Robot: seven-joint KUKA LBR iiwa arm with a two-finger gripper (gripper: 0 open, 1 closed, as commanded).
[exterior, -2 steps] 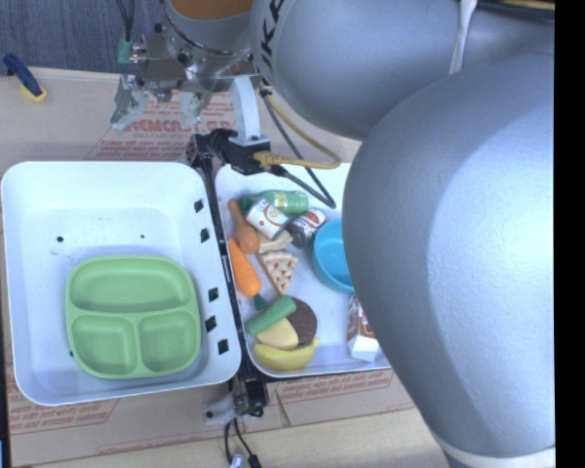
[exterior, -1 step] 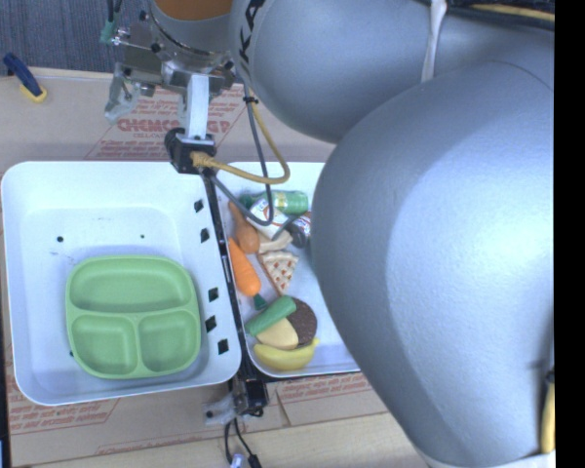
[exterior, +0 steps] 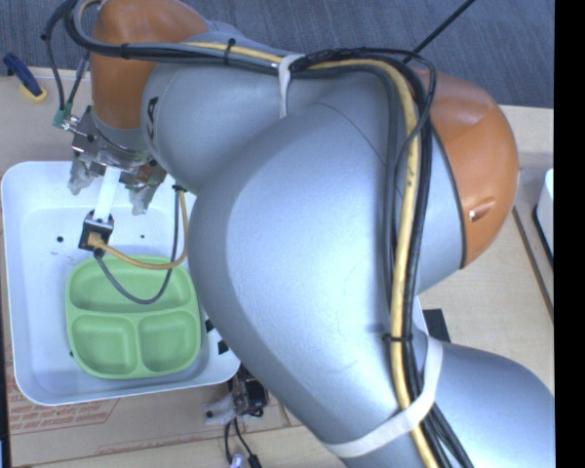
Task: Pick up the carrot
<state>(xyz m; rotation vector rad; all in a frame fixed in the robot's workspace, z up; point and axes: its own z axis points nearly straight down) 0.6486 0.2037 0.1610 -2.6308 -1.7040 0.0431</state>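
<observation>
So the gripper (exterior: 107,198) is hanging over the far end of the left bin (exterior: 24,291), pointing down. Its fingers (exterior: 81,178) are spread wide with no object caught between them. A small black block (exterior: 96,232) with a yellow cable (exterior: 146,259) dangles just below them.

Honestly, I can't tell where the carrot is. The big grey arm (exterior: 312,261) covers the whole right side of the scene and the near right part of the left bin, so my guess is it's somewhere under all that.

The one thing lying in the bin that I can make out is a green tray (exterior: 166,344) with three compartments. It's at the near end, and the compartments look bare.

I'd call this the search/approach step, with no grab made so far. The next move needs the gripper lined up over the carrot, wherever it lies, then a straight drop with the fingers kept apart until they're on either side of it.

As for room, there's bare white floor between the gripper and the far and left walls of the bin, so it can come down there. Toward the near side, the tray's raised rim sits just below the dangling block, and that cable looks like it could snag or drag across it. The bin's left wall is close too, so sideways moves that way need care.
</observation>
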